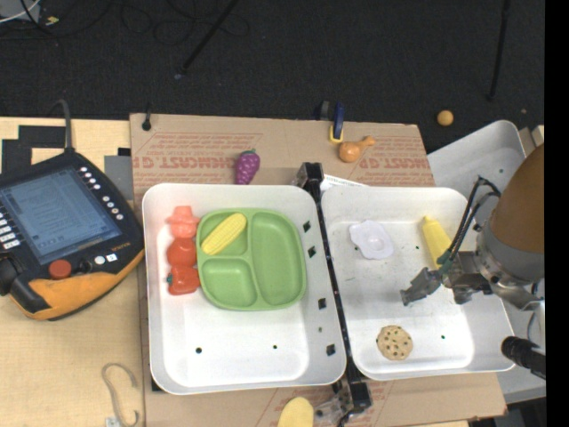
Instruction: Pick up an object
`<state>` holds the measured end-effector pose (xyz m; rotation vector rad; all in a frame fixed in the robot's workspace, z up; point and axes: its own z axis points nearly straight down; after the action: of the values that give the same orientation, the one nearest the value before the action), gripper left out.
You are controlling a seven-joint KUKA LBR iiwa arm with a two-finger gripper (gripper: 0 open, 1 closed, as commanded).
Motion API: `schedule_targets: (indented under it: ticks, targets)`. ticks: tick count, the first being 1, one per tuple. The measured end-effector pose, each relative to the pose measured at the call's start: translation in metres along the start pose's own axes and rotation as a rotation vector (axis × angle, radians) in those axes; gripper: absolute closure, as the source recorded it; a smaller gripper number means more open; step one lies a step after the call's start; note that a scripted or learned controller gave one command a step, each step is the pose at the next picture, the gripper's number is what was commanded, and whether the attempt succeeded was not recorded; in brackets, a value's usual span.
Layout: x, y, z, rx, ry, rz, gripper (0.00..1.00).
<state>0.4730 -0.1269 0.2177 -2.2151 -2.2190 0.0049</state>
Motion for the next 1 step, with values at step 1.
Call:
schedule_targets:
  ticks: [1]
  targets:
    - [0.0053,0.0018,0.0441,0.001,0.001,0.000,0.00]
